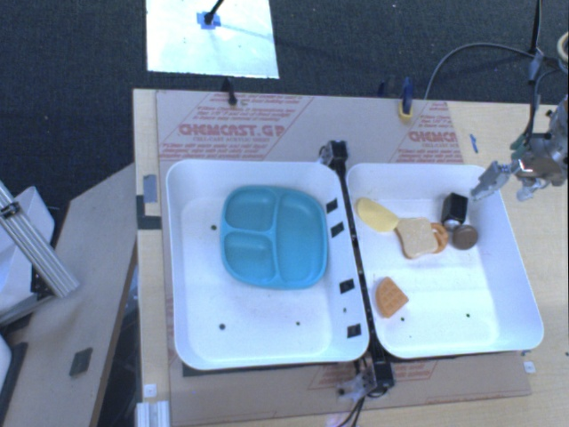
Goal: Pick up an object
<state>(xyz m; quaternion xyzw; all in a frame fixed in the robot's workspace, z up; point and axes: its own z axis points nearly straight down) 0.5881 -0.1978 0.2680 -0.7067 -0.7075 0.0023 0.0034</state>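
Observation:
The right bin [507, 327] holds several small food items. A yellow piece [377, 214] lies near the divider, with a slice of toast [414, 237] beside it and an orange bit [440, 236] tucked against the toast. A black cylinder [454, 209] and a brown round piece [464, 237] lie further right. An orange cracker [390, 296] lies apart toward the front. My gripper [503, 188] hangs over the bin's far right rim, just right of the black cylinder. It is open, with nothing between its fingers.
The left bin [204, 327] holds a blue divided plate [272, 237]. A black divider strip [348, 247] runs between the bins. A cable [462, 53] arcs above the right bin's back edge. A white sheet [211, 25] lies on the floor behind the bench.

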